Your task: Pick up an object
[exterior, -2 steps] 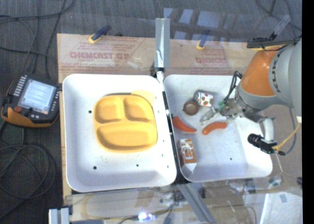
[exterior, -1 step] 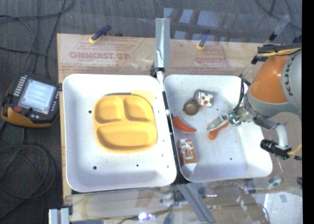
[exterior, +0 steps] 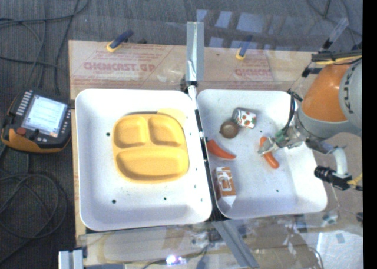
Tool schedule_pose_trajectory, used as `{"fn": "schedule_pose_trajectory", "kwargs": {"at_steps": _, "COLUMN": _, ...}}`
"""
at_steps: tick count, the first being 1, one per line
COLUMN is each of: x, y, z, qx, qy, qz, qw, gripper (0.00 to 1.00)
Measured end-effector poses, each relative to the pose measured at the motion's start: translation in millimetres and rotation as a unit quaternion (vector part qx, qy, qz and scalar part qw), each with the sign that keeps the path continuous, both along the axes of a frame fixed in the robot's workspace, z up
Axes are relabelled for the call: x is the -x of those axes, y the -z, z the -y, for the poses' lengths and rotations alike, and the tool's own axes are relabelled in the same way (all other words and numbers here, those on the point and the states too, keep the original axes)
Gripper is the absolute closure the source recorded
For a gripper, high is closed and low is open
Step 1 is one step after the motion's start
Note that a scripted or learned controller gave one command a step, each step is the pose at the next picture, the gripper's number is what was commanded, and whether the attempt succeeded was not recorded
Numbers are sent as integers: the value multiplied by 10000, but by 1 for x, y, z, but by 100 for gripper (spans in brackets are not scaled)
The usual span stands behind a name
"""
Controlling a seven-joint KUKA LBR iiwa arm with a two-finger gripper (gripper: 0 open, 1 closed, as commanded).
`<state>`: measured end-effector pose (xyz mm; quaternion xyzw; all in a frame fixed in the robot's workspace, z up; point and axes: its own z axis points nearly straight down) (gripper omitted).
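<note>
The arm (exterior: 330,100) is reaching in from the right over the right bin (exterior: 306,194). The pincer (exterior: 274,145) is sitting low at a small carrot (exterior: 269,155) near the bin's middle, touching or just above it; the pincer's opening cannot be told, and whether the carrot is between its tips is unclear. A red pepper (exterior: 220,150) is lying by the bin's left wall, with a brown round item (exterior: 229,129) and a small can (exterior: 244,118) farther back. A brown packet (exterior: 224,182) is resting near the front left. The left bin (exterior: 94,203) is carrying a yellow divided tray (exterior: 151,146). A teach pendant (exterior: 38,122) is lying left of the counter (exterior: 118,65).
</note>
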<state>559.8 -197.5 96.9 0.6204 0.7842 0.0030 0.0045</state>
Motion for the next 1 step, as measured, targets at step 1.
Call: {"fn": "schedule_pose_trajectory", "kwargs": {"at_steps": 1, "x": -15, "y": -130, "z": -88, "qx": -2, "qy": 55, "qz": -96, "qw": 9999, "gripper": 100}}
